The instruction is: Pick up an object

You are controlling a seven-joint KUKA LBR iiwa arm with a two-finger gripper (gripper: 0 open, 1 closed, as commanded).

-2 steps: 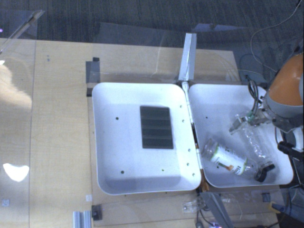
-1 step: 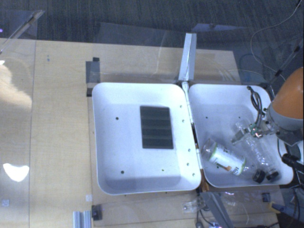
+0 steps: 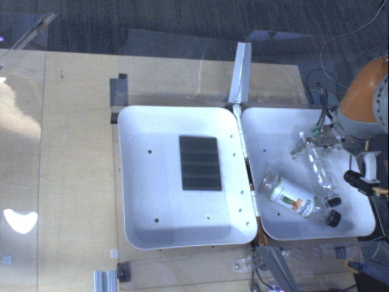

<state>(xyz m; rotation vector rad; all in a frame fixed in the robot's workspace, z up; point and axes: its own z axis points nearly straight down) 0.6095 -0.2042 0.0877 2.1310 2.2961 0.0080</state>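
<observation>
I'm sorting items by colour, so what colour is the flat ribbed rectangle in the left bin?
Dark grey to black: the ribbed rectangle, seen in the camera view.

one fixed overhead camera looks down aslant on both bins.

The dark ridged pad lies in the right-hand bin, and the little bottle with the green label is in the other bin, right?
Not quite. The camera view shows the dark ridged pad in the left-hand bin; the little bottle with the green label lies in the other, the right-hand bin.
</observation>
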